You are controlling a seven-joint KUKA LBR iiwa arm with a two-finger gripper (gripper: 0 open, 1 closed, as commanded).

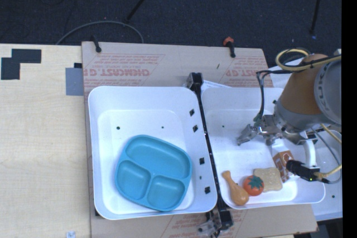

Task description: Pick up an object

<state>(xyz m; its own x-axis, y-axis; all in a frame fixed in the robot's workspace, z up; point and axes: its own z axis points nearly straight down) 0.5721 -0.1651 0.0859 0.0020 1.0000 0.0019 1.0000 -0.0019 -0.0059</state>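
- Hand [249,135]: over the right bin [234,114], mid-floor; fingers spread apart, nothing between them
- Candidate objects lie along that bin's near wall, apart from the hand: a tan drumstick toy [235,188], a small tomato toy [253,185] touching a bread slice toy [269,179], a brown piece [283,161] just beside
- Handling, judged: all light, rigid, likely smooth plastic; tomato round, prone to slip; drumstick's narrow shaft offers the surest hold, fingers set across it
- Left bin [111,106] holds a blue divided plate [153,172]; wide, flat, poor for a pinch
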